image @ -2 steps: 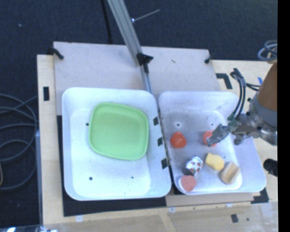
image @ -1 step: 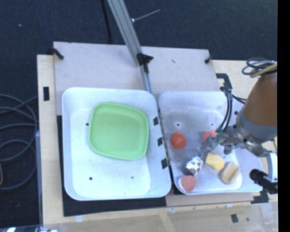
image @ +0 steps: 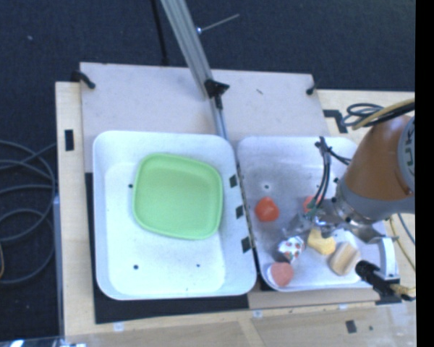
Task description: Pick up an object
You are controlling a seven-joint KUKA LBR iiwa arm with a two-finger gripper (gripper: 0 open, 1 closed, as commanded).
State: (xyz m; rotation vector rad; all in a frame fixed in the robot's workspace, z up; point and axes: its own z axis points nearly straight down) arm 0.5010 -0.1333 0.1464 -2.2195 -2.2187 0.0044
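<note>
We locate the candidate objects in the right bin (image: 275,157), clustered toward its near right corner. The gripper (image: 315,223) sits low among them, under the orange wrist band; whether it is spread or pressed together we cannot tell, since the wrist body covers it.

Handling judgement: all items look small and light.
- The orange-red ball (image: 267,210) stands apart from the rest, near the bin's middle. It appears smooth and round, likely to roll; we would take it across its widest part.
- The yellow piece (image: 322,243) and the tan rounded block (image: 343,259) lie touching or nearly so, just beside the gripper. Both appear matte, possibly soft foam or plastic.
- The speckled white object (image: 291,249) and the pink rounded piece (image: 281,272) lie near the front wall, which limits approach.

The bin is white, shallow, with scuffed grey patches. The left bin (image: 116,266) holds a square green plate (image: 178,196), rigid, glossy, with rounded corners. Both bins rest on the desk (image: 152,100).
</note>
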